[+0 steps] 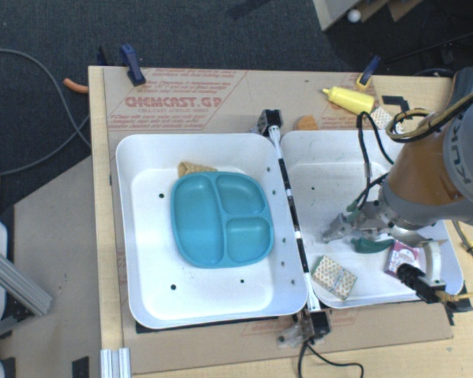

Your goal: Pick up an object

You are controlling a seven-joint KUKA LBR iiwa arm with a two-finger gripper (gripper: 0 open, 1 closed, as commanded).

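My gripper [337, 228] hangs low in the right bin [323, 164], near its middle, pointing left toward the divider. Just behind it, under the wrist, a dark green thing [370, 246] lies on the bin floor, partly hidden by the arm. A small beige block with a dotted pattern [333, 276] rests near the bin's front edge, a short way in front of the gripper and apart from it. A pink and white packet [400, 258] lies to the right, under the arm. Nothing shows between the fingers.
The left bin [142, 211] holds a blue divided plate [221, 217] with a tan piece [193, 168] poking out from behind it. On the bench behind the bins lie a yellow object [348, 98] and a small orange thing [306, 122].
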